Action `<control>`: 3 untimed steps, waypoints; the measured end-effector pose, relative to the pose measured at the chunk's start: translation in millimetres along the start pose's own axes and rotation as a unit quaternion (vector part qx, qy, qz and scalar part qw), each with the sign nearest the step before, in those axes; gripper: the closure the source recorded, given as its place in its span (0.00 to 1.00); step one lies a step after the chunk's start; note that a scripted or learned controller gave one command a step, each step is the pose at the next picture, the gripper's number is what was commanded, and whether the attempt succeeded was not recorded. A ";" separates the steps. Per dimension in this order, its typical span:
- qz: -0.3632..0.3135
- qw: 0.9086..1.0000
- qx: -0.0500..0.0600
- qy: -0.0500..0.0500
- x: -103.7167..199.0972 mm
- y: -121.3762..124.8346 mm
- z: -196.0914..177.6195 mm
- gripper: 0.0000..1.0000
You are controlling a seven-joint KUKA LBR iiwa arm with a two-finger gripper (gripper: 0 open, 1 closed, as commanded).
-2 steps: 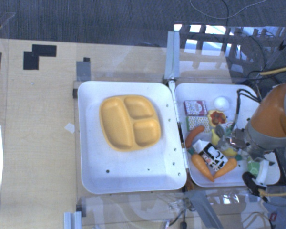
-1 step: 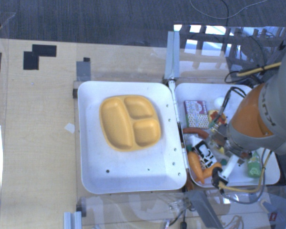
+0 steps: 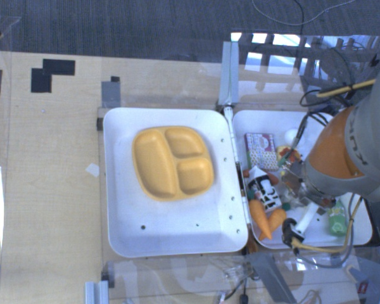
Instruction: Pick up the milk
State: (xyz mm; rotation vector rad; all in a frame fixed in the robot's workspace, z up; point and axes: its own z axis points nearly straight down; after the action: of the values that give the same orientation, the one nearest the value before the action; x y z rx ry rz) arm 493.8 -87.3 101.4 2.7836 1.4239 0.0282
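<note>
The white milk carton with black print (image 3: 266, 190) is seen lying in the right shallow white bin (image 3: 361, 236), at nine o'clock of the grey two-finger gripper (image 3: 290, 183), just above two orange carrots (image 3: 266, 221). The gripper's state cannot be told. A yellow three-compartment plastic plate (image 3: 173, 162) is set in the left shallow white bin (image 3: 123, 233).

You look down at a slant from above the bench (image 3: 44, 170); the arm (image 3: 351, 151) enters at three o'clock.
</note>
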 end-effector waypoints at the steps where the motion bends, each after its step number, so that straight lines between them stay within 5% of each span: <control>1: 0.025 1.000 0.010 -0.004 77.2 34.3 -106.7 1.00; 2: -0.124 0.992 0.011 -0.003 31.3 -26.3 -130.3 1.00; 3: -0.111 0.994 0.011 -0.003 30.8 -26.3 -132.4 1.00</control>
State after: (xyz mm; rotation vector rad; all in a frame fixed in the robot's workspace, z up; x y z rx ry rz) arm 487.4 -46.3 233.5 2.6206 1.7313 0.0010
